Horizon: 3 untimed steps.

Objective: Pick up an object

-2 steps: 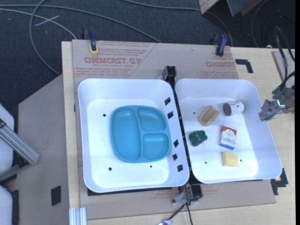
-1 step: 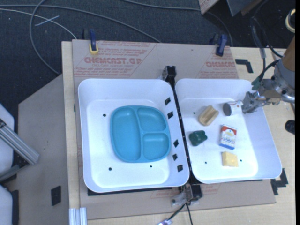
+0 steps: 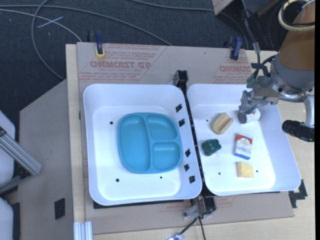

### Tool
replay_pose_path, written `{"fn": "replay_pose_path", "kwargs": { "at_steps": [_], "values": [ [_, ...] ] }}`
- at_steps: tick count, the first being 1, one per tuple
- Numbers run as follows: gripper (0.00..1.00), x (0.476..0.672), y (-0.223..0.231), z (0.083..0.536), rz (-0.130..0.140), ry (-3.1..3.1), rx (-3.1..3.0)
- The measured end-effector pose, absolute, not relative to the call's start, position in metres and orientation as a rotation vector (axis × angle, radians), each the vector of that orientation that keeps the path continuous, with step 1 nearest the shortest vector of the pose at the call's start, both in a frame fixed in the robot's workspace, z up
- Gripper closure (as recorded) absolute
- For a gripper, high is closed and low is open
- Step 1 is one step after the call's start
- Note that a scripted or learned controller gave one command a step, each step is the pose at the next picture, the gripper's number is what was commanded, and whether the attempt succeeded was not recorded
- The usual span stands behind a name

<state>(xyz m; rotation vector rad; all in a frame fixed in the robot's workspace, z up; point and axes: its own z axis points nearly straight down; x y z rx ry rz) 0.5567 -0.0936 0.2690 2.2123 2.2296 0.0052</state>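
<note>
1. The brown board [image 3: 150, 59] under the bins has red writing that reads "CHEMCAST GP".
2. The arm [image 3: 295, 54] comes in from the right and bends down over the right bin [image 3: 280, 184].
3. The hand [image 3: 245, 115] points down near the bin's back edge. I cannot tell if it is open or closed.
4. A tan block [image 3: 221, 123] lies just left of the hand.
5. A green lump [image 3: 210, 146], a red and white box [image 3: 243, 146] and a yellow block [image 3: 245, 170] lie nearer the front.
6. A blue tray [image 3: 149, 142] lies in the left bin [image 3: 100, 184].

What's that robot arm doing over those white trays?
The robot arm is reaching into the right bin to pick something up. Its gripper hangs low near the bin's far side, close to a tan block. A green lump, a red and white packet and a yellow piece lie there too. The left bin has a blue divided plate. Nothing looks picked up.
</note>
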Motion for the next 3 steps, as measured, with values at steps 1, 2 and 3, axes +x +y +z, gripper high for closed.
{"fn": "replay_pose_path", "kwargs": {
  "at_steps": [1, 2, 3],
  "values": [
    [1.00, 0.572, -0.038, 0.252, 0.001, 2.231, 2.217],
    [1.00, 0.588, 0.007, 0.239, 0.002, 2.228, 2.216],
    [1.00, 0.608, 0.056, 0.241, 0.005, 2.228, 2.215]
  ]
}}
